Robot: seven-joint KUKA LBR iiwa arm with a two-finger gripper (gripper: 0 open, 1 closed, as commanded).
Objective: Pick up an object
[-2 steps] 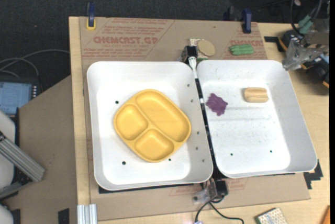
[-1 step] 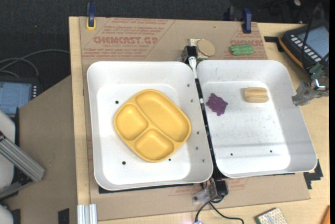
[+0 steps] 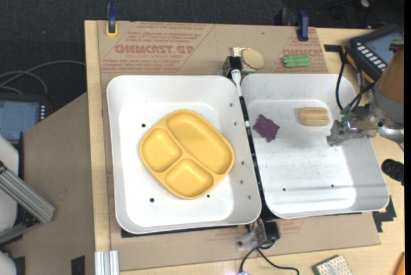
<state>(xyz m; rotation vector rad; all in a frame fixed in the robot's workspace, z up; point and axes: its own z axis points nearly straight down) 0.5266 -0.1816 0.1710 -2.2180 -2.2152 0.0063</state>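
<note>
- Worktop [image 3: 160,42]: carries two white bins; the left bin [image 3: 128,203] lies well left of the gripper [image 3: 339,133]; the right bin [image 3: 321,184] lies under it
- Yellow tray [image 3: 186,153]: far left of the gripper, in the left bin; too broad for it, I judge
- Tan block [image 3: 314,116]: just up-left of the gripper, apart from it; likeliest pick; a closing off-centre could nudge it away
- Purple lump [image 3: 266,128]: further left; soft-looking, may slip
- Gripper: low at the bin's right side; holds nothing I can see; whether wide or narrow, I cannot tell
</note>
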